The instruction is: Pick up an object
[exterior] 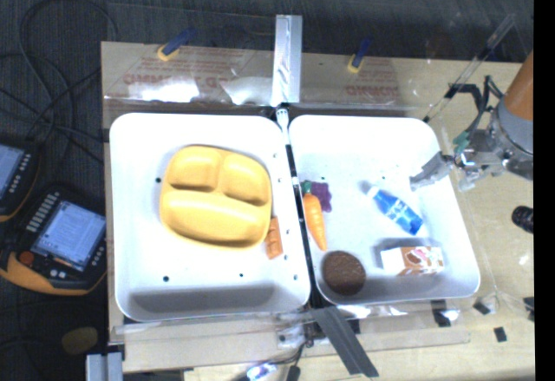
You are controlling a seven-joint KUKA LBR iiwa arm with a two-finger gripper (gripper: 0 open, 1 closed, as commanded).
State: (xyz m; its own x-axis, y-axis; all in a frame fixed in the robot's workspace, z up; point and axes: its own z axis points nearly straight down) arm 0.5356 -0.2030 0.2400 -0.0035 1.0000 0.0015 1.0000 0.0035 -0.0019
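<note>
The right bin (364, 134) holds a blue and white bottle (395, 208), a small orange and white carton (413, 259), a round brown disc (344, 270), a carrot (313, 220) and a purple grape bunch (321, 193). In the left bin (139, 284) lie a big yellow divided plate (215, 195) and a small orange piece (274, 239). My gripper (447, 172) hovers over the right bin's right rim, open, with nothing between its fingers. It is up and to the right of the bottle.
A metal post (287, 58) stands behind the divider between the bins. Two handheld controllers (54, 236) and cables lie on the floor to the left. Clips (176, 43) hold a plastic sheet at the bench's back edge.
</note>
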